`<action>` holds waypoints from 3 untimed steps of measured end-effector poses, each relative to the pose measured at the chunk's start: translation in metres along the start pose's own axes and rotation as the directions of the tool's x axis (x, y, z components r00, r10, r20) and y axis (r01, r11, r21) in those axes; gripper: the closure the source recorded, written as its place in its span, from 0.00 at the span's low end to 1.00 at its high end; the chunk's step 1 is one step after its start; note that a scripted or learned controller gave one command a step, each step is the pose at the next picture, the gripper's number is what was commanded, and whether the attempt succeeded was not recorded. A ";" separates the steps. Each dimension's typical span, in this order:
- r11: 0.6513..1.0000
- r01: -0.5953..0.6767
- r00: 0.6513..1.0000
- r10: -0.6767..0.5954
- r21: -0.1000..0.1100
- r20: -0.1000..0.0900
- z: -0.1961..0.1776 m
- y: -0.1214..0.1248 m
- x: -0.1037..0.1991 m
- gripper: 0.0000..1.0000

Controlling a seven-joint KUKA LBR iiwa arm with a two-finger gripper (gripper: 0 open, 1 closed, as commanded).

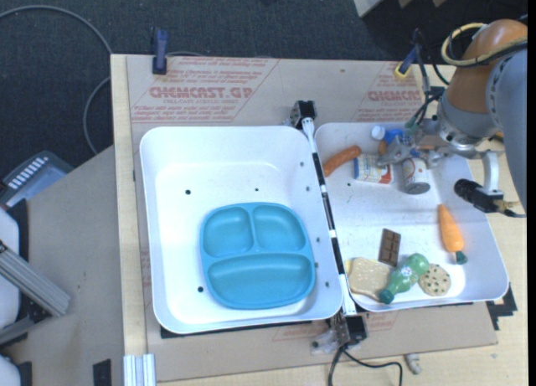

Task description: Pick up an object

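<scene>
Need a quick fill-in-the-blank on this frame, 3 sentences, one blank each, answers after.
1. The blue divided plate lies in the ____ bin.
2. The plate has ____ compartments.
3. The brown chocolate bar lies in the right bin, in the same bin as the ____ carrot.

Missing words: left; three; orange

The gripper [400,151] is seen low over the right bin [490,280], at its far end. A small white packet [370,172] lies just left of the fingers, an orange sausage [342,160] beyond it. A carrot [450,229] lies nearer the camera (well apart). A blue divided plate [255,254] is set in the left bin [167,208].
</scene>
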State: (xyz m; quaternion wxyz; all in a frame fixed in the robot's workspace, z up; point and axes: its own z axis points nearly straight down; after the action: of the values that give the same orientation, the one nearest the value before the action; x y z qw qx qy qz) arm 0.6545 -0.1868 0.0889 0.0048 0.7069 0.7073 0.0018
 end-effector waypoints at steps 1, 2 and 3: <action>1.000 0.002 1.000 -0.002 0.001 -0.001 -0.011 0.001 0.001 1.00; 1.000 0.002 1.000 -0.002 0.002 -0.001 -0.010 0.000 0.001 0.00; 1.000 0.000 1.000 0.000 0.000 -0.002 -0.001 -0.056 0.036 0.00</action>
State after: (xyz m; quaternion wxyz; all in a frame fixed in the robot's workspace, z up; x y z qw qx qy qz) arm 0.5988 -0.1512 0.0890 0.0040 0.7071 0.7071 0.0026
